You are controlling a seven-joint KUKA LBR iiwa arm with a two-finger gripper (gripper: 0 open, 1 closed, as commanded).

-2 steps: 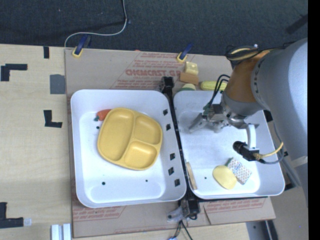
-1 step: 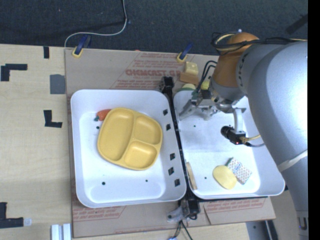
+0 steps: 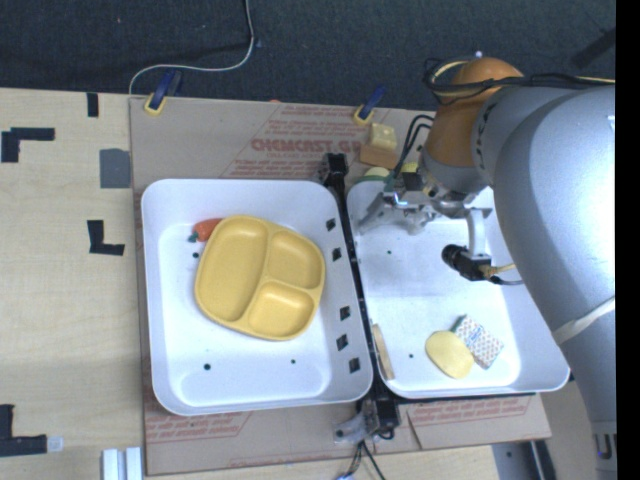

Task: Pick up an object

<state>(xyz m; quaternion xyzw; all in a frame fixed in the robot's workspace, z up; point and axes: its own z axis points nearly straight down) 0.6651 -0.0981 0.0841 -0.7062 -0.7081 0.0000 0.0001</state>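
Observation:
The right bin (image 3: 500, 293) holds a yellow rounded object (image 3: 449, 354) near its front, with a small checkered packet (image 3: 481, 342) touching its right side. A pale green object (image 3: 375, 174) peeks out at the bin's far left corner. My gripper (image 3: 393, 205) is low over that far left corner, just in front of the pale green object, with the orange-banded wrist (image 3: 462, 118) above it. In the left bin (image 3: 170, 298) lies a yellow divided plate (image 3: 259, 276), and a small orange object (image 3: 205, 229) shows behind the plate's left edge.
A tan block (image 3: 380, 146) sits on the cardboard behind the right bin. The black divider (image 3: 347, 268) runs between the bins. A black cable (image 3: 470, 262) hangs from the arm over the right bin. The large grey arm covers the right side.

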